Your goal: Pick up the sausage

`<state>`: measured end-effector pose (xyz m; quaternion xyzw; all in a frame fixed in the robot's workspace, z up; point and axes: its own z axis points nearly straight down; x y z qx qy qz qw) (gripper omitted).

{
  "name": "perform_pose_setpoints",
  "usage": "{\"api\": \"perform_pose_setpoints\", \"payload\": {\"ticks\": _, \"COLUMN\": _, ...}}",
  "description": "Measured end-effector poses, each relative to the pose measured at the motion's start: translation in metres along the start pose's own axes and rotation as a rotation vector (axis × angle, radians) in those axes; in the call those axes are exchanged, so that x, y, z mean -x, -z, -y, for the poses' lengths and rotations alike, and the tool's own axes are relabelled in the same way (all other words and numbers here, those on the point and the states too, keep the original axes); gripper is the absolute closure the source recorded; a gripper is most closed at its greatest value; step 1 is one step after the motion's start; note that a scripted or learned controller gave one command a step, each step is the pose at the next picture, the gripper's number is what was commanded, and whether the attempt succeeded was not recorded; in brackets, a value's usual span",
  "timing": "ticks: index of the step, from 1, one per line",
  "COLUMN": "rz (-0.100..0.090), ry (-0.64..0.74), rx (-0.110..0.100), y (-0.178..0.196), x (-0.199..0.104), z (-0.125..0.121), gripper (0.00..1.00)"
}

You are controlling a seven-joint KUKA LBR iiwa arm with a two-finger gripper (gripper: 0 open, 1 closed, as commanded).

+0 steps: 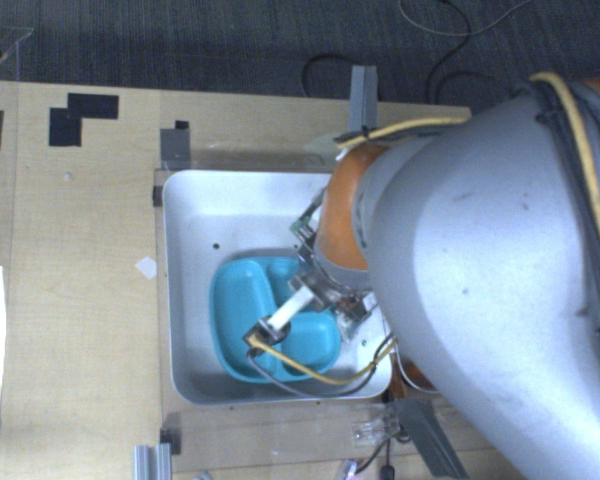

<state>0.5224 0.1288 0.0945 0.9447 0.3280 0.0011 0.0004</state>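
Grey arm (480, 268) nearest us, bent low into left bin (195, 228); gripper (332, 300) over blue dish (238, 313), presumably seeking sausage; we cannot tell whether it's spread or closed.

No readable text, labels, brands or numbers anywhere on bench, bins or arm.
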Motion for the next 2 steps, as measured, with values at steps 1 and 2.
{"api": "perform_pose_setpoints", "payload": {"ticks": 1, "rz": 0.004, "ry": -0.055, "rx": -0.001, "y": 0.108, "x": -0.018, "z": 0.031, "gripper": 0.0}}
{"api": "perform_pose_setpoints", "payload": {"ticks": 2, "rz": -0.012, "ry": 0.003, "rx": -0.002, "y": 0.008, "x": 0.012, "z": 0.03, "gripper": 0.0}}
